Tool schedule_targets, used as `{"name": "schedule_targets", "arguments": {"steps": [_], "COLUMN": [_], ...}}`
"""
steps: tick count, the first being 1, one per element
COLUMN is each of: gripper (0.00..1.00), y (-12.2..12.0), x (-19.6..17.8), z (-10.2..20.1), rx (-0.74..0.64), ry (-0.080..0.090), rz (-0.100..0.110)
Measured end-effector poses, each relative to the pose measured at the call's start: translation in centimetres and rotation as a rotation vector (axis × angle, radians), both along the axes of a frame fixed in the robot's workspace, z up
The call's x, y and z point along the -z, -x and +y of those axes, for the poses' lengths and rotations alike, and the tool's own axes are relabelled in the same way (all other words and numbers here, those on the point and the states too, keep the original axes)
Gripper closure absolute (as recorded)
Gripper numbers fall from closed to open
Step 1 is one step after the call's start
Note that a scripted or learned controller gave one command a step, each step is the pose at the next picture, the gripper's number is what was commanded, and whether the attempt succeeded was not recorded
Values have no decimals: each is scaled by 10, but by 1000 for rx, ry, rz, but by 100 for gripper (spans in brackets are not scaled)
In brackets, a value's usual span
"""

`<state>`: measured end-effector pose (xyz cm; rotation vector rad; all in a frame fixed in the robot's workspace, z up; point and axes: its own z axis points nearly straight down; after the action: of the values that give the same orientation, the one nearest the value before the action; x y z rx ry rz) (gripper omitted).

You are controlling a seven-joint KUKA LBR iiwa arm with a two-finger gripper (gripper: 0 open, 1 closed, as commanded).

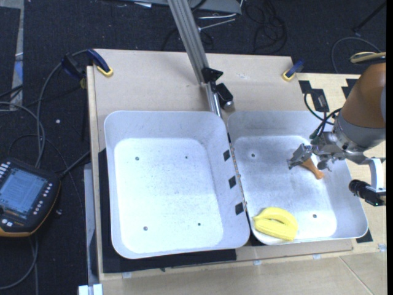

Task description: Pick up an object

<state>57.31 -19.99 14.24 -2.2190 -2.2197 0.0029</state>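
One orange object [315, 170] lies just beside the tool [303, 158].

I see open floor across most of the right bin [270, 134]. A yellow banana [276, 224] blocks its 6 o'clock rim, and a small orange piece [315, 171] lies toward 3 o'clock. A slanted aluminium post [195, 48] stands at 12 o'clock between the bins.
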Motion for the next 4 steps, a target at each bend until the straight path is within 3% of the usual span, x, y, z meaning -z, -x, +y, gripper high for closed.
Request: {"name": "schedule_targets", "arguments": {"steps": [1, 3, 4], "gripper": [100, 100, 100], "y": [-1, -11, -15], "x": [-12, -101, -103], "z": [0, 5, 55], "rx": [0, 0, -4], "ry": [1, 2, 0], "rz": [-3, -6, -4]}}
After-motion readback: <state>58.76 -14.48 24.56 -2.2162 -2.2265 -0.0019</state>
